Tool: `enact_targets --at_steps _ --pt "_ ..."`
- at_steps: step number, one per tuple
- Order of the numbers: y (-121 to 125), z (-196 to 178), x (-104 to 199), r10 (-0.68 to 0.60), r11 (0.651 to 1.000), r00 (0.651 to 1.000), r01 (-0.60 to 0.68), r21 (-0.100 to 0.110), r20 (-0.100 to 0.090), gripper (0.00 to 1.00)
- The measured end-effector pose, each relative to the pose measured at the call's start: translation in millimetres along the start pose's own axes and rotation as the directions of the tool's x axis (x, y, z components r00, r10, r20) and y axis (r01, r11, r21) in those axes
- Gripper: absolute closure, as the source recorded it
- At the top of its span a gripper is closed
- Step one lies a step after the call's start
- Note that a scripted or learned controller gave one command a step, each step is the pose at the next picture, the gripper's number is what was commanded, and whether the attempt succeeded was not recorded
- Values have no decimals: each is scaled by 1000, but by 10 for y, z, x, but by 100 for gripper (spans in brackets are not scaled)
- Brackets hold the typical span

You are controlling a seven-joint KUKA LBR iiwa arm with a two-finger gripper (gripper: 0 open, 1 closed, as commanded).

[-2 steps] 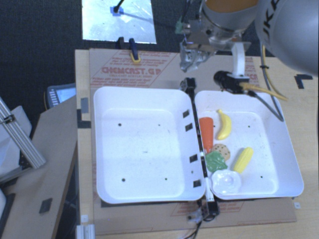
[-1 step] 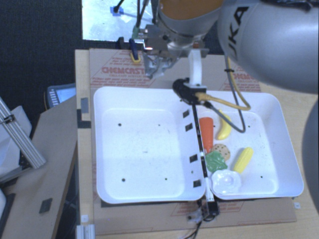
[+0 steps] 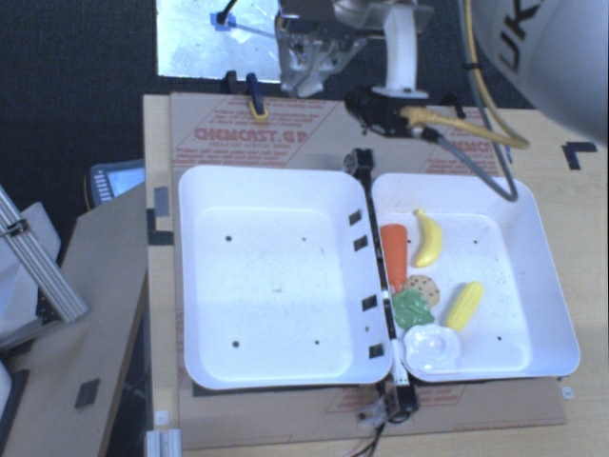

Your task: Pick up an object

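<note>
A yellow banana point(image 3: 428, 239) is lying in the right bin point(image 3: 533, 284), near its left wall, its long axis running roughly toward and away from the camera. Beside it are sitting an orange carrot point(image 3: 394, 255), a cookie point(image 3: 422, 289), green broccoli point(image 3: 411, 307), corn point(image 3: 464, 306) and a white egg point(image 3: 433, 347). The gripper point(image 3: 314, 65) is hovering well beyond both bins, above the bench's far edge, carrying nothing; the banana is lying nearer the camera and rightward from it.

In the right bin point(image 3: 533, 255), carrot point(image 3: 394, 256) lies left of banana point(image 3: 428, 238), with cookie point(image 3: 423, 289), what may be lettuce point(image 3: 411, 307), corn point(image 3: 463, 306) and egg point(image 3: 433, 347) nearer the front.
</note>
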State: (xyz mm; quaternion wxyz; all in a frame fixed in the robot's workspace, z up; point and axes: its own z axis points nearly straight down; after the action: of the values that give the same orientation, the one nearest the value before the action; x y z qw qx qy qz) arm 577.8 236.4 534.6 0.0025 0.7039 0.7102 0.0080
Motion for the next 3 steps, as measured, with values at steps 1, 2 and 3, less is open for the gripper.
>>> enact_targets --at_steps 1,2,3 --pt "-633 2022 -36 7 999 1000 -8 32 14 100" --pt "-672 1598 -26 5 1000 1000 -5 11 5 100" --pt "-604 1712 -207 9 1000 1000 -9 14 7 100"
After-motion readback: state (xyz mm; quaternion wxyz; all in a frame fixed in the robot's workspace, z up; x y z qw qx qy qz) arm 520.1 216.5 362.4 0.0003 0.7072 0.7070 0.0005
